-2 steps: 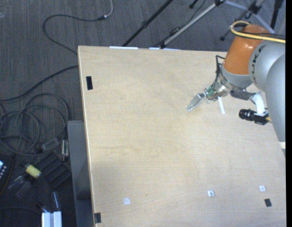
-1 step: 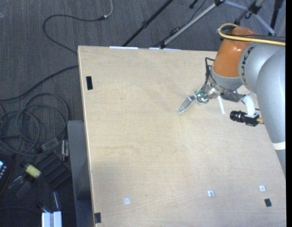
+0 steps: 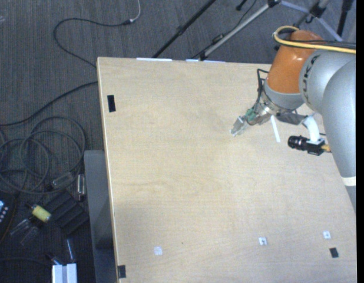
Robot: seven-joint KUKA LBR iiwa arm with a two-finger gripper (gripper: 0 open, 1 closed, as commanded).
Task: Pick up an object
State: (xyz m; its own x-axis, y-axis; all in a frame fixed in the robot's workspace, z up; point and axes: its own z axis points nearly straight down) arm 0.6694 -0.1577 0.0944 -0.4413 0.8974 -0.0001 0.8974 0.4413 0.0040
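Although the gripper [image 3: 240, 126] hangs over the bare wooden board [image 3: 188, 181] just beside the arm's orange band [image 3: 288, 66], its opening cannot be told, 0 objects lie anywhere on that board — the pick looks unstarted.

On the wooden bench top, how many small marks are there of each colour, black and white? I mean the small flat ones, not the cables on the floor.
Black marks: 3
White square marks: 3
Total: 6
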